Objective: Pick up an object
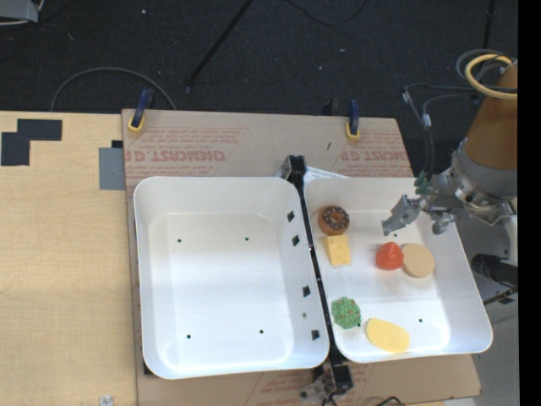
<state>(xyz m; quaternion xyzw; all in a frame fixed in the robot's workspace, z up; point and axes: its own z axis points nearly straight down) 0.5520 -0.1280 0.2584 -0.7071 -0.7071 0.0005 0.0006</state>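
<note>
Cardboard (254, 146) lies under both bins and pokes out at the near edge, on the pale wooden tabletop (59, 252). Nearest in the right bin (461, 332) sits a flat yellow piece (388, 335), close to the front wall. Just beside it, towards the divider, is a small green knobbly lump (346, 312). The left bin (220, 277) runs alongside, its rim meeting the right bin's rim along a line of black clips (305, 265).

Further back, about the middle of the right bin, a red round object (389, 255) and a tan disc (418, 260) lie touching or very nearly so. A yellow block (338, 250) rests nearer the divider, with a brown doughnut-like ring (333, 220) just behind it.

The hand (404, 216) hangs above the back of the right bin, over the red object and the tan disc, tilted towards the divider. Its fingers stand apart, with nothing between them. Behind it the grey wrist rises to the orange band of the arm (494, 125) at the right, with cables looped around it.

At the far edge, two clamps, a yellow-handled one (138, 115) and a blue one (352, 121), grip the cardboard. Dark carpet (254, 41) lies beyond.
</note>
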